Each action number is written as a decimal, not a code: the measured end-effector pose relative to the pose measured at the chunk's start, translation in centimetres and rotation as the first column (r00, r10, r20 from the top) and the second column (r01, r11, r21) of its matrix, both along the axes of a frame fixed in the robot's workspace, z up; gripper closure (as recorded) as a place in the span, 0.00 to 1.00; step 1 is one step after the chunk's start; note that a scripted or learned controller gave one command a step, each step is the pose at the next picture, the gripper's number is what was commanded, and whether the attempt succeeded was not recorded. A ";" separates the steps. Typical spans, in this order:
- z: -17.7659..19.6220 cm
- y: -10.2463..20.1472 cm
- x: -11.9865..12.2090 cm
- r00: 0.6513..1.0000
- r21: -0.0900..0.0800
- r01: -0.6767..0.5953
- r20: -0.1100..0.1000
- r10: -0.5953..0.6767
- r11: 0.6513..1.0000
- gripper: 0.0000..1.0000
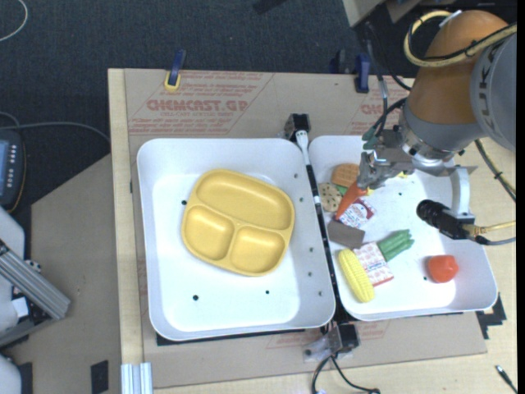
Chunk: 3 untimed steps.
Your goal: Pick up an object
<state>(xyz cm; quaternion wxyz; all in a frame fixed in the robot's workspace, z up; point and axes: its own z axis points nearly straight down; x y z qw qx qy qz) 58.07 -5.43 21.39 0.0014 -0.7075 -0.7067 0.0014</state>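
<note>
Reaching in, the gripper [371,173] hovered over the right bin [476,290]; finger state could not be told. Directly beneath lay the carrot [350,197], leaning on a red-white packet [355,214]. Judged light, rigid, slick plastic; best pinched across its thicker middle.

Grey KUKA arm with an orange band and a small metal gripper

The arm [459,80] enters as a bulky rounded body: a glossy orange band wraps its upper section, with smooth grey casing beside and below it. A yellow cable loops over the orange part, and thin dark cables trail down its side. Below sits a pale grey wrist flange, from which the gripper [371,171] projects as a compact silvery-grey block with dark fittings; finer details are too small to tell
</note>
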 end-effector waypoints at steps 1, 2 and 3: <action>2.2 0.0 0.0 1.000 -0.001 -0.002 0.008 0.002 1.000 1.00; 0.6 0.2 -0.8 1.000 0.001 0.000 0.001 0.000 1.000 1.00; 0.3 0.2 0.8 1.000 -0.001 -0.003 0.007 0.003 1.000 1.00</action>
